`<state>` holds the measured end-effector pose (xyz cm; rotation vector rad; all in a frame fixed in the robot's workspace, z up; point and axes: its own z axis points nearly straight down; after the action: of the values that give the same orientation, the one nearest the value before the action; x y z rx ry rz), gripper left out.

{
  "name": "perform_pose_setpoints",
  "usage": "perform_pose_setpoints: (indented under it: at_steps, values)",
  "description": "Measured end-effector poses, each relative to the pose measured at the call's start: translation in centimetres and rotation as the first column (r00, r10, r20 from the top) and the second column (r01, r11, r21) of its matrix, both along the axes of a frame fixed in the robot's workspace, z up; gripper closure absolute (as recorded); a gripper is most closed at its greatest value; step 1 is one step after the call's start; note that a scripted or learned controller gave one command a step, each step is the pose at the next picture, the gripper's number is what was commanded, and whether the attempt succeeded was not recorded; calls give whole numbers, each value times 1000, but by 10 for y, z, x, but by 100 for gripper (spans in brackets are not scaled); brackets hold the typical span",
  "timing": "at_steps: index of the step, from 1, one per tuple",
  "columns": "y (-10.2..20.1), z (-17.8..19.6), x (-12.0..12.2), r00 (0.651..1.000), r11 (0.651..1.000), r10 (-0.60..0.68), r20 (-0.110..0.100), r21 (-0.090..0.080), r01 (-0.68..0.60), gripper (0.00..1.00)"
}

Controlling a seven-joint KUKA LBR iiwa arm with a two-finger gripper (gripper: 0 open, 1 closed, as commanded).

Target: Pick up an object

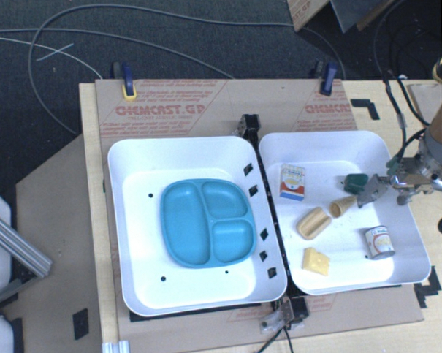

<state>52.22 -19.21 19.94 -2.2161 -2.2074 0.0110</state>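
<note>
You see the gripper low in the right bin, finger state unreadable, just right of the cork; roll, can and cheese lie nearby.

You see the arm at the right edge as a pale grey rounded body, its wrist a cluster of silvery metal fittings, with dark cables looping above it and slim grey jaws reaching out.
</note>
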Motion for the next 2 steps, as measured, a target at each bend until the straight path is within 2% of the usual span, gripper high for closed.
perform_pose_setpoints:
  at_steps: [1, 2]
  values:
    - [0, 7, 3, 1000, 1000, 4, 14, -4, -4, 0]
    - [5, -54, 6, 1000, 1000, 5, 9, -2, -5, 0]
